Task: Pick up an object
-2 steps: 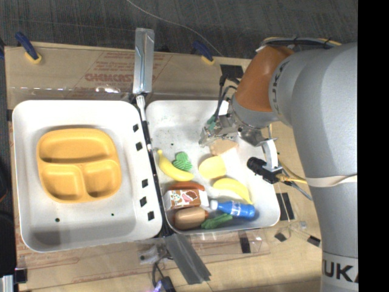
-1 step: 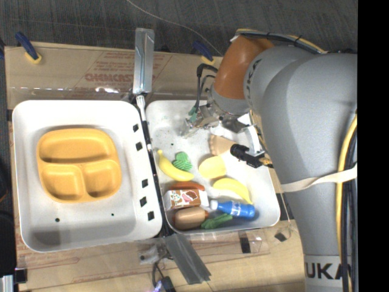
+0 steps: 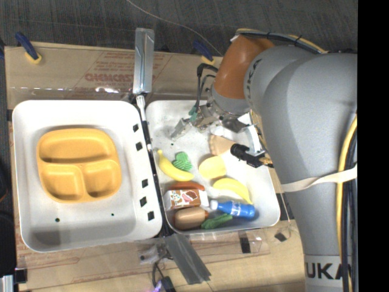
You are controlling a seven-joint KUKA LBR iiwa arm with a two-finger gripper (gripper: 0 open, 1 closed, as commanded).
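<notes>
My gripper (image 3: 180, 128) hangs low over the bare upper-left part of the right bin (image 3: 163, 115), with the orange-banded wrist (image 3: 234, 72) behind it. Nothing shows in its grasp. Just below it lie a yellow banana (image 3: 170, 169) and a small green toy (image 3: 182, 161). Further down the bin are two yellow pieces (image 3: 213, 166) (image 3: 233, 188), a blue bottle (image 3: 237, 210), a brown carton (image 3: 183, 198), a brown roll (image 3: 189, 217) and a green pod (image 3: 216, 221). A tan object (image 3: 220, 143) lies half under the arm.
The left bin (image 3: 24, 120) holds a yellow divided tray (image 3: 79, 163). A metal clamp bar (image 3: 143, 59) stands at the seam between the bins. The arm's grey body (image 3: 310, 120) covers the right bin's right side.
</notes>
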